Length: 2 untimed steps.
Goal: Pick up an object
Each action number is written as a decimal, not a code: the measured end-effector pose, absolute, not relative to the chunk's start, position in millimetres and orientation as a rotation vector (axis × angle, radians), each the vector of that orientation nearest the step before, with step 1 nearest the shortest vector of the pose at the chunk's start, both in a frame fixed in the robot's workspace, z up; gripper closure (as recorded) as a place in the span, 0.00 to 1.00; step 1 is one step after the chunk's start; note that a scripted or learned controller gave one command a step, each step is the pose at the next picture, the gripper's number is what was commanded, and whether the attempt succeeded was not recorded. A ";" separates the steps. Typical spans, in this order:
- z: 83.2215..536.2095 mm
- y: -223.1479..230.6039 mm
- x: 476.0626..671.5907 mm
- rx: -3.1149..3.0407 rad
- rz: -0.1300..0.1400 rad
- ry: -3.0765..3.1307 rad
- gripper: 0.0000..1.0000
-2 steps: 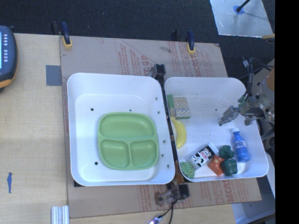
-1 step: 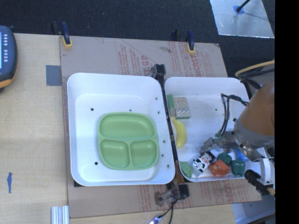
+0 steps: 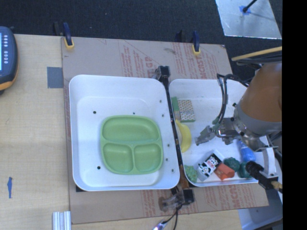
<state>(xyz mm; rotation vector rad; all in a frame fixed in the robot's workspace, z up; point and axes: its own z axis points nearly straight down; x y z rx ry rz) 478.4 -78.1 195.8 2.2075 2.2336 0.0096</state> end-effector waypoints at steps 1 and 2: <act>86.9 -108.0 473.4 2.223 -0.012 2.231 0.00; 92.0 -122.4 502.9 2.217 0.000 2.226 0.00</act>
